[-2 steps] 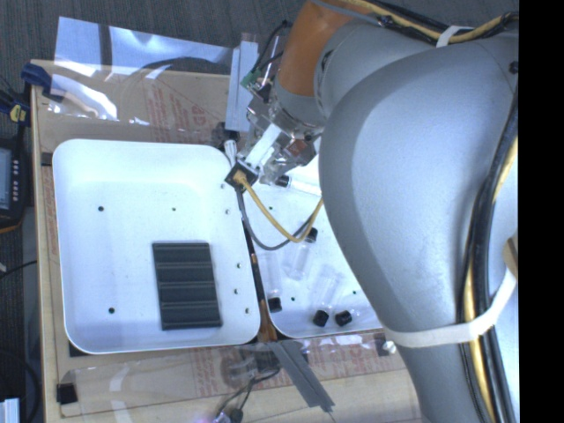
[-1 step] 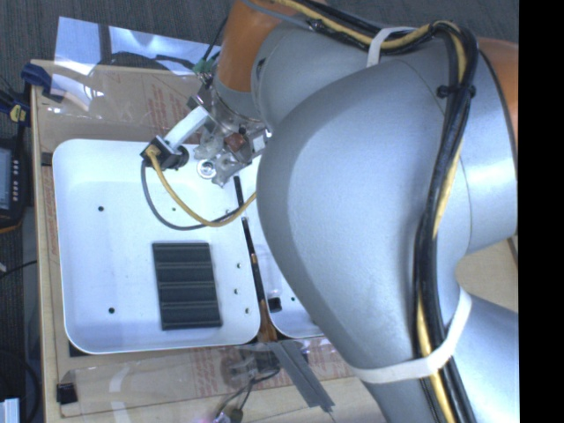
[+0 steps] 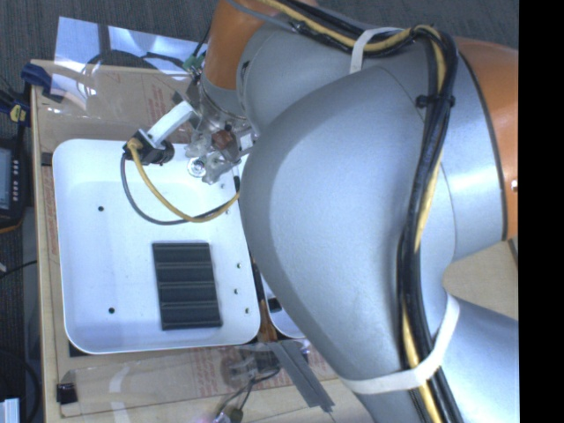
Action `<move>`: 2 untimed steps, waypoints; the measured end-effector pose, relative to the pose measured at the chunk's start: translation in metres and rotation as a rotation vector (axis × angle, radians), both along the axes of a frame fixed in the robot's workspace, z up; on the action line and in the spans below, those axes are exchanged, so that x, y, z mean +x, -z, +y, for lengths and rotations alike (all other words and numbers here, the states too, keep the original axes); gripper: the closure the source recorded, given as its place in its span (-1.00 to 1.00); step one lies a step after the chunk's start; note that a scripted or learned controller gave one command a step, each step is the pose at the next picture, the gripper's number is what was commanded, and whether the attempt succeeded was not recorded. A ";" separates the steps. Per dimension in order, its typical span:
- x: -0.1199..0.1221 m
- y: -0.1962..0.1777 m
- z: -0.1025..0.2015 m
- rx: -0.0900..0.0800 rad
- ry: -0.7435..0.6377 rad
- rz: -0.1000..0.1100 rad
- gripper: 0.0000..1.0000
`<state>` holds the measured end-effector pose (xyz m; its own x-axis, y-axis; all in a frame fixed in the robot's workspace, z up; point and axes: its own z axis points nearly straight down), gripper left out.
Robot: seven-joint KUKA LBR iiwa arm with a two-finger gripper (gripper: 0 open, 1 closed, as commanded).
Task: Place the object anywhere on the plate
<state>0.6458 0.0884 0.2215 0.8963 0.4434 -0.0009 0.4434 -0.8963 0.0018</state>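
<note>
One dark ribbed slab (image 3: pixel 186 285), rectangular, lying flat on the floor of the left white bin (image 3: pixel 70 236), in that bin's near half and a little right of its middle. Ridged across its width in several bands. Touching nothing but the bin floor; well apart from the pincer. Cannot tell from this view whether the slab is the object or the plate.

Farther in, over the far right corner of the same bin: the pincer (image 3: pixel 211 152), a cluster of bright metal parts pointing down toward the bin. Cannot tell how far open the pincer stands, nor whether anything is held; too small and cluttered to read.

Just left of the pincer, a white bar ending in a black plug (image 3: pixel 152 148), hanging above the bin's far edge. From that plug, a yellow cable (image 3: pixel 167 211) looping down across the bin floor and back up toward the pincer, paired with a thin black one.

Above the pincer, the orange band (image 3: pixel 231 42); behind it the grey arm (image 3: pixel 352 201), very large in view, covering the whole right side, with black and yellow cables strapped along it by white ties.

Under the arm, near right of the left bin, only a sliver of the right bin (image 3: pixel 284 322).

Around the bins, the brown worktop (image 3: pixel 132 370), with clear plastic sheeting (image 3: pixel 106 82) at the far side and a metal bracket (image 3: pixel 300 373) at the near edge.
</note>
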 end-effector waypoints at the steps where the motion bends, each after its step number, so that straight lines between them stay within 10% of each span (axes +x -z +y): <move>1: -0.003 -0.024 0.036 0.003 -0.661 0.000 1.00; 2: -0.012 0.094 0.051 0.001 0.016 0.005 1.00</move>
<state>0.6333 0.1389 0.1277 0.9035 0.4286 -0.0052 0.4286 -0.9035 -0.0016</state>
